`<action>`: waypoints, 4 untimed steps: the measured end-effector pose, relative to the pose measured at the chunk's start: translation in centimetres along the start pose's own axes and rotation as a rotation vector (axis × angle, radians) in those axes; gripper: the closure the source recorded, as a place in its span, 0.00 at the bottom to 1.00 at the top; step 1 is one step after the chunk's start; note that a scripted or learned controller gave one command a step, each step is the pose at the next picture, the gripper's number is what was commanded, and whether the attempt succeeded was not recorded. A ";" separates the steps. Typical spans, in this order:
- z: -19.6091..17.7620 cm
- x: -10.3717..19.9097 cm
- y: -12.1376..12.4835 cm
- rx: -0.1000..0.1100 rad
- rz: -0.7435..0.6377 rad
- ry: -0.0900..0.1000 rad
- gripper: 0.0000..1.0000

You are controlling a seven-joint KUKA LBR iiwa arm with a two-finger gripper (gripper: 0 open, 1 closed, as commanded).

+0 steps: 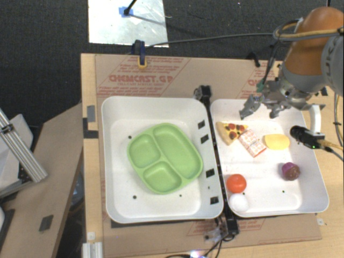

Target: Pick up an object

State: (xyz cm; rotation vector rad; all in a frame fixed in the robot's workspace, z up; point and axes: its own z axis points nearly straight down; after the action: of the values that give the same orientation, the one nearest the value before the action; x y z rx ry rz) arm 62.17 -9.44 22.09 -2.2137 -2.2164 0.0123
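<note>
My gripper (263, 109) hangs over the far part of the right bin (312, 198), open, with nothing between its fingers. Just below and left of it lies a pizza slice (230, 130). A red-and-white packet (252, 143) sits beside the slice, and a yellow lump (277, 142) lies to the packet's right. Nearer the front are a purple ball (290, 171), an orange-red ball (236, 183) and a white ball (239, 201) against the bin's front left corner.
The left bin (115, 144) holds a green divided plate (164, 157). A black ridge with clips (210, 149) separates the two bins. The arm comes in from the upper right.
</note>
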 end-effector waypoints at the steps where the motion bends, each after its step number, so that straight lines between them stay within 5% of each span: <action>1: -0.8 0.0 0.2 -0.014 -0.002 -0.001 0.00; 4: 13.2 -0.5 2.0 -0.014 0.001 -0.002 0.00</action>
State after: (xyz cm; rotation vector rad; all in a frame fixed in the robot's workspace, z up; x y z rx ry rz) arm 64.06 -9.93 8.90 -2.2225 -2.2234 -0.0017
